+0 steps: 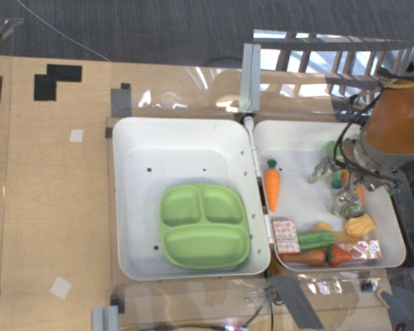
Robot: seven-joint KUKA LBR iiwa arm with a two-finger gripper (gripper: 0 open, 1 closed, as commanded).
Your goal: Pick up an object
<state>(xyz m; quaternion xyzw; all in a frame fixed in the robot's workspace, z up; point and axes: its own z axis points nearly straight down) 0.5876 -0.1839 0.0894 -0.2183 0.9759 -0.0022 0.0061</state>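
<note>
My gripper (334,187) hangs low over the right part of the right bin (290,140), below the orange band of the arm (397,119). It is open, its fingers (320,172) spread wide. Small green and orange toy pieces (340,178) lie under it, partly hidden, and nothing is clearly held. An orange carrot (272,188) lies by the bin's left wall. Along the front wall lie a red-and-white box (286,235), a green vegetable (316,240), a brown sausage (308,257), a red piece (339,255) and a yellow ridged piece (359,225).
The left bin (134,150) holds a green divided plate (204,225) toward its front. A green piece (331,149) lies just behind the gripper. A metal rack (331,57) stands behind the right bin. A ridge (255,178) separates the two bins.
</note>
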